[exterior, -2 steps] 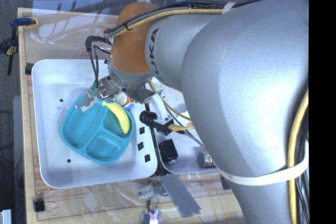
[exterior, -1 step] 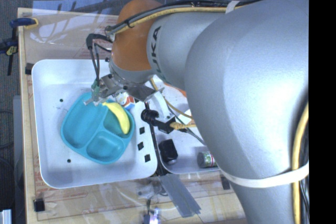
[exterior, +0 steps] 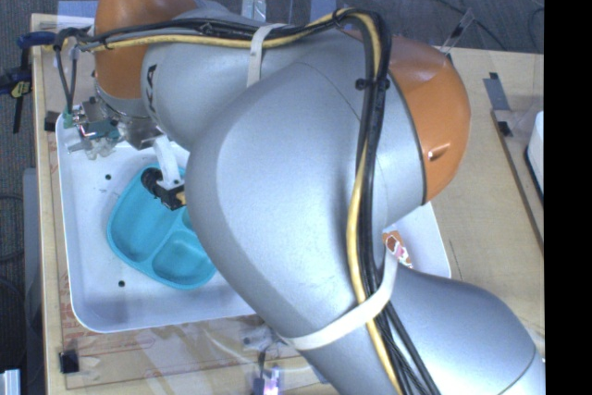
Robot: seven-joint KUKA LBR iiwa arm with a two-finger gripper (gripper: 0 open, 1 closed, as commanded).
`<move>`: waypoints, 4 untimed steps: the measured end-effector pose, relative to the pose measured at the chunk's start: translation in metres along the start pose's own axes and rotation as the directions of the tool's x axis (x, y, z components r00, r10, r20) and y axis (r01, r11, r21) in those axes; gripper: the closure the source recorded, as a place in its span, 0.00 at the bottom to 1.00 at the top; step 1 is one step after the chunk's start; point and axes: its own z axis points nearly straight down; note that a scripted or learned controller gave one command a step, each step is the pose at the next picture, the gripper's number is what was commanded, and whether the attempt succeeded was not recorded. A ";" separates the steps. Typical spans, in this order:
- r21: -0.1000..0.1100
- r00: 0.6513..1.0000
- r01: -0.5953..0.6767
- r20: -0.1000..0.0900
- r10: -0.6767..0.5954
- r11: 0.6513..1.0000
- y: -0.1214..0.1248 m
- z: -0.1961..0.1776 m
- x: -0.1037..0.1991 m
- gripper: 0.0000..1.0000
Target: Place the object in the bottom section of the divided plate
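Observation:
A light blue divided plate (exterior: pixel 153 240) lies in the left white bin (exterior: pixel 88 291), partly covered by my arm; two of its sections show, one at the upper left and one at the lower right. My gripper (exterior: pixel 92 132) hangs over the bin's far left corner, up and to the left of the plate and apart from it. Something small and shiny with a teal tint sits at its tip, too small to identify. My arm hides the plate's right side.
The bulky grey arm (exterior: pixel 305 199) with its orange band covers most of both bins. A small orange and white thing (exterior: pixel 396 245) peeks out beside the arm in the right bin (exterior: pixel 427 245). The left bin's white floor shows in front of the plate.

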 end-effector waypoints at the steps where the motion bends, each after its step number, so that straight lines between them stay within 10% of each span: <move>1: 0.003 1.000 0.010 0.001 -0.010 1.000 0.000 -0.010 0.003 1.00; 2: 0.002 0.913 -0.408 -0.001 0.408 0.913 -0.074 -0.018 0.016 1.00; 3: 0.003 0.913 -0.408 -0.001 0.408 0.913 -0.074 -0.018 0.016 0.00; 4: 0.003 0.569 -0.822 -0.001 0.822 0.569 -0.032 -0.071 -0.045 0.00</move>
